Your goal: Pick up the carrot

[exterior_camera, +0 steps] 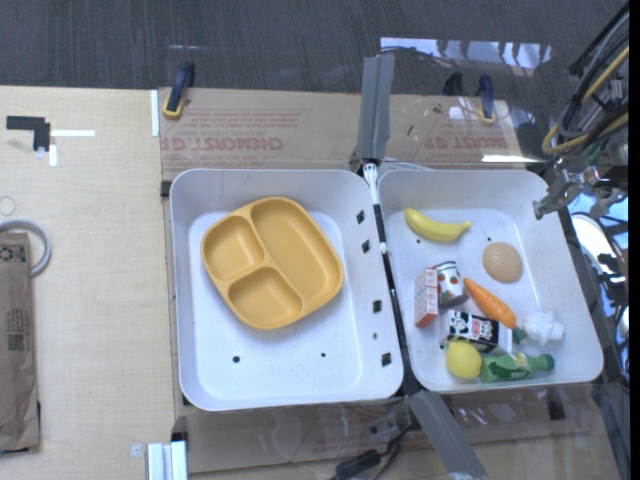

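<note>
Carrot (490, 303) in right bin (580, 368), end effector (560, 193) at bin's rim

**Readable text on the bench**

Red block lettering runs across the cardboard sheet (260, 128) behind the left bin, printed upside down from this view; it appears to read "CHEMCAST GP", though the letters are small and partly blurred. The same red lettering repeats on the cardboard (470, 143) behind the right bin. The brown paper bag (15, 338) at the left edge bears dark print too small to read. The cartons' labels are illegible.
</note>
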Robot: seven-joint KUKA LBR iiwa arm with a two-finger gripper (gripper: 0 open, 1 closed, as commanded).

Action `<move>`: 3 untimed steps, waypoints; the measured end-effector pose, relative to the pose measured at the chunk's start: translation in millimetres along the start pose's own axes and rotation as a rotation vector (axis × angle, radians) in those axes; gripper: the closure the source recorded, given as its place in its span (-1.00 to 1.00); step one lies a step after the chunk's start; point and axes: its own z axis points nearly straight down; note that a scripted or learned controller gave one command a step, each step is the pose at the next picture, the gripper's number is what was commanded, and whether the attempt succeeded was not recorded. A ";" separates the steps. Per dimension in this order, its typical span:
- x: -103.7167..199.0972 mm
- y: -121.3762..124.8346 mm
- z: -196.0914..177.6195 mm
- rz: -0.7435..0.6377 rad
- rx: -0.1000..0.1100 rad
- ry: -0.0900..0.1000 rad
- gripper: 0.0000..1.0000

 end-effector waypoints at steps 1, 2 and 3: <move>24.8 -42.4 128.0 -0.242 0.000 0.001 -1.00; 20.0 -74.9 183.0 -0.361 -0.007 -0.002 -1.00; 19.4 -74.7 174.1 -0.358 -0.008 -0.003 1.00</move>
